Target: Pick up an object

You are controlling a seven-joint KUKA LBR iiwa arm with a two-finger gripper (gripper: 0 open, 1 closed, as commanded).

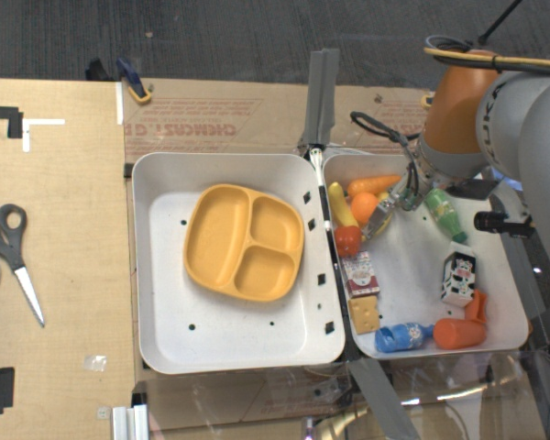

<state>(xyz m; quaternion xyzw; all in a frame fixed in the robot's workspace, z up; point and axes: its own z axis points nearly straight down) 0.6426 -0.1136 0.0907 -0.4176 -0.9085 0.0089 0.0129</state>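
Observation:
The right bin (513, 273) holds several small items: a yellow banana (340, 205), an orange carrot (376, 186), an orange ball (364, 208), a red piece (348, 240), a green bottle (443, 214), a cow-patterned carton (458, 279), an orange cup (459, 334), a blue bottle (402, 337), a cracker (365, 315) and a small packet (359, 276). My gripper (381, 214) reaches in from the upper right and sits low at the bin's upper left, right beside the orange ball and just below the carrot. Nothing visibly hangs from it.
The left bin (156, 273) holds a yellow divided plate (245, 243). A grey divider bar (320, 108) runs between the bins at the back. Scissors (15, 257) lie on the bench at far left. A blue clip (134, 81) sits on the cardboard behind.

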